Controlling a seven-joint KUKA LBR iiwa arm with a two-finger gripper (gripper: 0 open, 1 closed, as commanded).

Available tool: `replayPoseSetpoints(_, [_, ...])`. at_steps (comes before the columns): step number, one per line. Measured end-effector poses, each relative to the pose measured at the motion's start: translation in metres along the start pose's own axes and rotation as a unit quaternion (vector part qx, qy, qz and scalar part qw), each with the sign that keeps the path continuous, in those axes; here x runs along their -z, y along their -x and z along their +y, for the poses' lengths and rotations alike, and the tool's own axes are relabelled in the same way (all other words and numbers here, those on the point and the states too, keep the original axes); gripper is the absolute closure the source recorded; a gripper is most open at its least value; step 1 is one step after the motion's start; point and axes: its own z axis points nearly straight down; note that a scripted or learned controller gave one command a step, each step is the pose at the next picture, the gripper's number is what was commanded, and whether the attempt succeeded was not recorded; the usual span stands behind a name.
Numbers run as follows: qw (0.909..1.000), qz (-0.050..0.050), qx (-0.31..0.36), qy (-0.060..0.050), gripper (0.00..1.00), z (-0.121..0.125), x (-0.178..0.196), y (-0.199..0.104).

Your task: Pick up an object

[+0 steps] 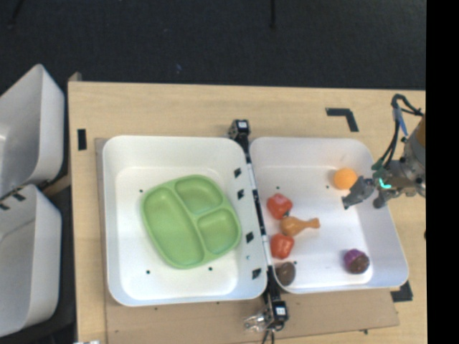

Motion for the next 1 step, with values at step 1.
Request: replayPoseSetpoints(1, [1.0,0.0,0.0,0.0,0.0,0.0002,0.0004,0.0001])
